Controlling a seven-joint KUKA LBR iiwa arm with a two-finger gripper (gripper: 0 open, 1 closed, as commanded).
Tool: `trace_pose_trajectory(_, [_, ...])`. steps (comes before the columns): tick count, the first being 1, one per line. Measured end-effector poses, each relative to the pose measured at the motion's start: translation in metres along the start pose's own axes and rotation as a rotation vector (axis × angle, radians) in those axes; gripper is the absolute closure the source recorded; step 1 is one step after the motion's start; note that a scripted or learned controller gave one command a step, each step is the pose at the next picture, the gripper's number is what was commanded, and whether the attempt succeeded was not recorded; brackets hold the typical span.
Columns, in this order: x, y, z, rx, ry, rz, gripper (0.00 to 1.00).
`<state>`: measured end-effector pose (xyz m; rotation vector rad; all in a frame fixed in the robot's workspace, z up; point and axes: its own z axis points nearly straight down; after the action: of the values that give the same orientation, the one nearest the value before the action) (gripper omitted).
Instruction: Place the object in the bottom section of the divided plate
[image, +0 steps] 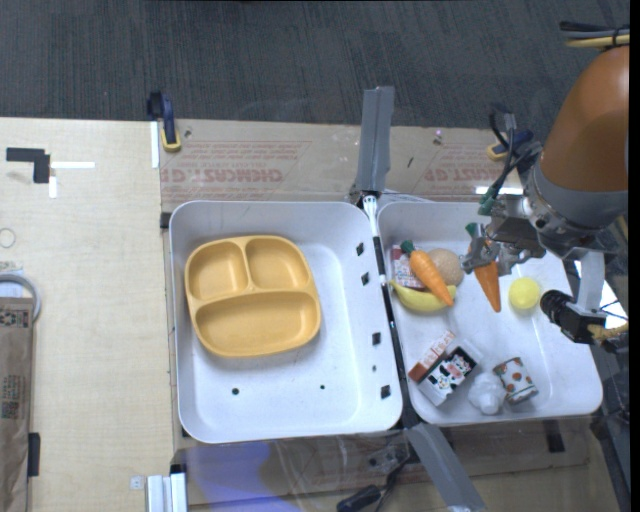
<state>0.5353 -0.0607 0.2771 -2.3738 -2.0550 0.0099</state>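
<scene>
One carrot (487, 283) hangs point-down from the pincer (485, 258), clamped between its fingers above the right bin (590, 395); the divided plate (253, 296) sits in the left bin (290, 400). Cardboard behind reads "CHEMC47".

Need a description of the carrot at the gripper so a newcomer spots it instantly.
Look in the right-hand white bin, at its upper part just under the grey arm's two-finger gripper. A slim orange plastic carrot hangs there nearly upright, tip pointing down. Unlike the second orange carrot lying slanted across the yellow banana to its left, this one stands alone beside the small yellow ball.
</scene>
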Motion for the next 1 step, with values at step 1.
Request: trace_pose_trajectory(1, [0.0572, 0.0311, -0.0359, 0.0, 0.0, -0.288, 1.0])
